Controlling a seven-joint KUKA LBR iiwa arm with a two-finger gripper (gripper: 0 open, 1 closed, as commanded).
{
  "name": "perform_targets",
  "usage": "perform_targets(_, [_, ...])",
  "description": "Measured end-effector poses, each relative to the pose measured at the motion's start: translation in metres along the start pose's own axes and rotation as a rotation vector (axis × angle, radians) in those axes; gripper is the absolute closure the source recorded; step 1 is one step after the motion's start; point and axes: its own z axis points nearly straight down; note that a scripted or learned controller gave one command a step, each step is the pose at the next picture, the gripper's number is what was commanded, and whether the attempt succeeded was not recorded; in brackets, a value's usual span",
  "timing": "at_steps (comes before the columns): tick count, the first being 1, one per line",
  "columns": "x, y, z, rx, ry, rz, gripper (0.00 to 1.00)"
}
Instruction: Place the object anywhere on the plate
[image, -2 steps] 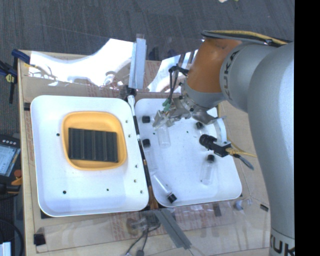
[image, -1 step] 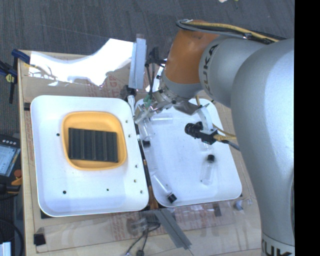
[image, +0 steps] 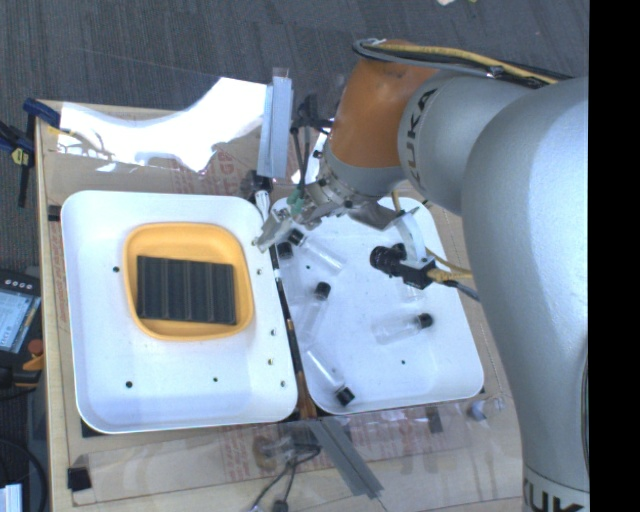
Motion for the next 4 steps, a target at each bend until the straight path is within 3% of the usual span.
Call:
perform_targets(1, [0.008,-0.013,-0.002,0.005,0.003,-0.24,0.0])
perform_targets(2, [-0.006,-0.009,-0.021,0.002,0.001,-0.238,0.0])
perform_targets(3, [-0.012,0.01,0.0,-0.001,-0.001,-0.585,0.0])
perform_targets(4, [0.011,0.012,-0.04,-0.002,-0.002,-0.825,0.0])
